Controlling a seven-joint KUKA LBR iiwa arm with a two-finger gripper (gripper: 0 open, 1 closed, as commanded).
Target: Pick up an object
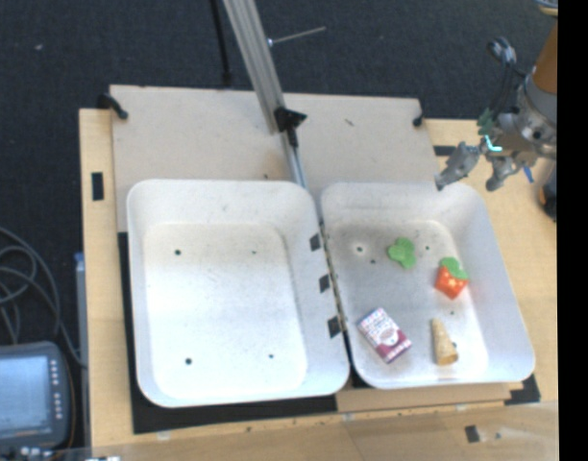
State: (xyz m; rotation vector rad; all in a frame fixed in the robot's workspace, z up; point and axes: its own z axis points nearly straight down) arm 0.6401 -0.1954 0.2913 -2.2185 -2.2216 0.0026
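Right bin (501, 257), contents, near edge to far:

- Box (383, 335): small, pink and white, lying flat and skewed by the bin's near-left corner.
- Cone (443, 342): tan, tapered, lying just beside the box toward the near-right corner, not touching it.
- Red piece (452, 279): red-orange with a green top, toward the right wall, mid-bin.
- Green piece (402, 252): flat and lobed, near the bin's centre, well apart from the red piece.

Left bin (227, 200): white, speckled with dark grime; shares its right edge with the right bin.

Bench (371, 123): tan board under both bins; a metal post rises from its far edge between them.

Gripper (475, 159): hangs above the bench just past the right bin's far-right corner, outside the wall. Two grey fingers (454, 171) splay apart, parted wide; nothing lies between them, nothing is touched.

Step in hand, by judgement: approach, with no object yet chosen or reached. Any of the four would serve. The red piece is nearest the gripper and stands proud of the floor, so it looks the easiest grasp; its closeness to the right wall may crowd one finger. The box and cone lie close together, so a descent there risks nudging both. Best to centre over one item, align the fingers across its narrow side, then descend to the floor before closing.
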